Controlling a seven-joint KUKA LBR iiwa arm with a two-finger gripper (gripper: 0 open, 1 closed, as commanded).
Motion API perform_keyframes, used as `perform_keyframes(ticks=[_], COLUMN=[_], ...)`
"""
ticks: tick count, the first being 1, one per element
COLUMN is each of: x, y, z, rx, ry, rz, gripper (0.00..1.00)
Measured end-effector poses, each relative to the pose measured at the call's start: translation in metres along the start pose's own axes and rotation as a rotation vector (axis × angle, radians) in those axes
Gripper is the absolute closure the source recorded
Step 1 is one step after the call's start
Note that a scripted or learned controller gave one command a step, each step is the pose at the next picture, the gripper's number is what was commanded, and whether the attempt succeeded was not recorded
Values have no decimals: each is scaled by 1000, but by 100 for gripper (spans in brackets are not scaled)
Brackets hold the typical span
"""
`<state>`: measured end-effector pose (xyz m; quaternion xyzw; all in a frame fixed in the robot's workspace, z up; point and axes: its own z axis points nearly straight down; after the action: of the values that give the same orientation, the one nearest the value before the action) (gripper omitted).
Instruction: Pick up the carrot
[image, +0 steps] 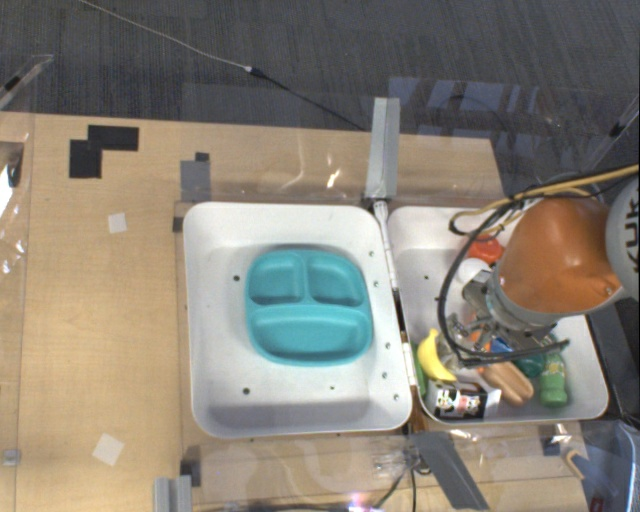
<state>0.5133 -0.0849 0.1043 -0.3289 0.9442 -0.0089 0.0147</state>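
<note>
Carrot: likely the orange bit (487, 251) at the far side of the right bin, mostly hidden by the arm; identity uncertain.
Near items: a banana (432, 357), a small black-and-white box (459, 402), a tan piece (509, 381) and a green piece (552, 384) crowd the right bin's (420, 240) near end.
Gripper: (492, 340) low over that pile.
Progress: nothing seen lifted; pickup not yet done.
Left bin: (215, 300) holds 1 teal tray (309, 305).
</note>
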Motion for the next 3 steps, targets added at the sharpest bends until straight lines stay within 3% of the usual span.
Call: perform_keyframes(ticks=[1, 2, 3], x=[37, 37, 4], y=[-25, -27, -3], z=[13, 13, 13], rx=[-16, -11, -8], ry=[9, 7, 11], rz=[315, 316, -70], gripper=[100, 0, 0])
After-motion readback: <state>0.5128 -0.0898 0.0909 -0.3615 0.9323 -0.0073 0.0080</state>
